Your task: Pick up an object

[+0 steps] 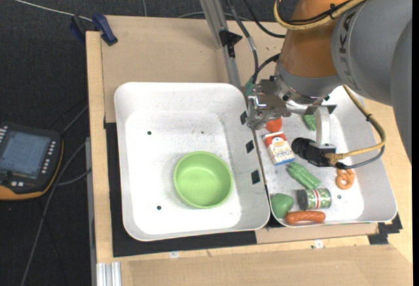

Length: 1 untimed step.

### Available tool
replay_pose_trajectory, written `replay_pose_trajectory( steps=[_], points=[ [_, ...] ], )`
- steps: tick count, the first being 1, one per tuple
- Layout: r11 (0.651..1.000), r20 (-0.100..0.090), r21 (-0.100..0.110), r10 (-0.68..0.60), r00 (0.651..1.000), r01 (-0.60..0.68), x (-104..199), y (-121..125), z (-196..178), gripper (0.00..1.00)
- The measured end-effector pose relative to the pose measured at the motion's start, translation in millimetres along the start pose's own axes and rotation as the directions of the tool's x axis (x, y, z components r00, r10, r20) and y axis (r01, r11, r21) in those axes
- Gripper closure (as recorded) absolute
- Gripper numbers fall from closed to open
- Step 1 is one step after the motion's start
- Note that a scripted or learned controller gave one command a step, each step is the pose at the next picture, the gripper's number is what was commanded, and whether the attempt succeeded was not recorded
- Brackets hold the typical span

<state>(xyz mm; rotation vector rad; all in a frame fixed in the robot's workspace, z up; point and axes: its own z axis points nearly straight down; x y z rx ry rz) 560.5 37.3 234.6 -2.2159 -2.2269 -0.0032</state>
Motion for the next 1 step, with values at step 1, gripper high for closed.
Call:
replay_pose_trajectory(
  steps=[1],
  points=[
    [1.0, 0.0, 0.001, 0.001, 1.0, -0.001, 44.9, -11.2, -1.5, 1.0]
  ],
)
